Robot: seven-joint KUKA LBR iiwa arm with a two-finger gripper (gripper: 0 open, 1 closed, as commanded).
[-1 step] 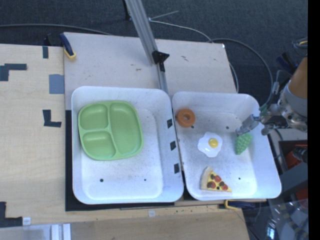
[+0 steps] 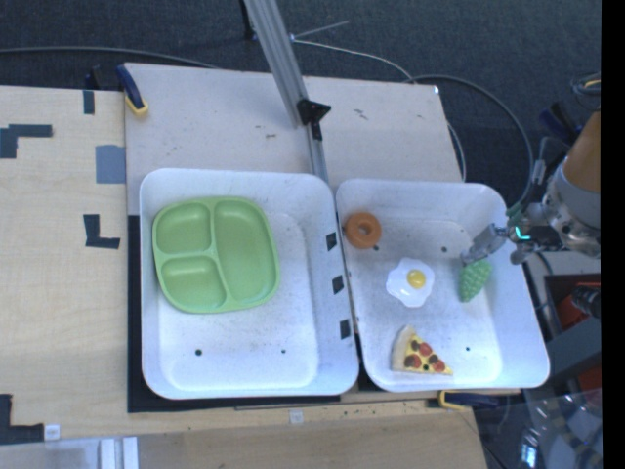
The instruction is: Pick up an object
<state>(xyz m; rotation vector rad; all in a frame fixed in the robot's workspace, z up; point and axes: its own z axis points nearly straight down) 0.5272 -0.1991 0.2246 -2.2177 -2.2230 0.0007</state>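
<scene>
On the far left is a flat wooden board [image 2: 49, 262], pale and smooth, with bits of dark tape stuck on it. Next to it sits the left bin [image 2: 166, 360], a shallow white tray with rounded corners and tiny dark specks all over its floor. In the back left part of that bin lies a green plate [image 2: 215, 254]. It is shiny plastic, square with soft round corners, and split into three little sections.

A thin silver metal pole [image 2: 278, 42] slants down from the top and ends by a black clip between the two bins.

The right bin [image 2: 518, 360] is white and speckled too. Four toy foods lie in it. Near the back left corner is a small round donut [image 2: 363, 230], brown with a hole in the middle. In the middle is a fried egg [image 2: 410, 282], a flat white blob with a yellow dot. At the front lies a pizza slice [image 2: 418, 353], a triangle with red circles on it. To the right of the egg is a bumpy green piece [image 2: 476, 279] like a leafy vegetable.

The gripper [image 2: 483, 244] reaches in from the right, just above the green piece and very close to it. Nothing shows between its fingers. I cannot tell if the pincer is open or closed.
</scene>
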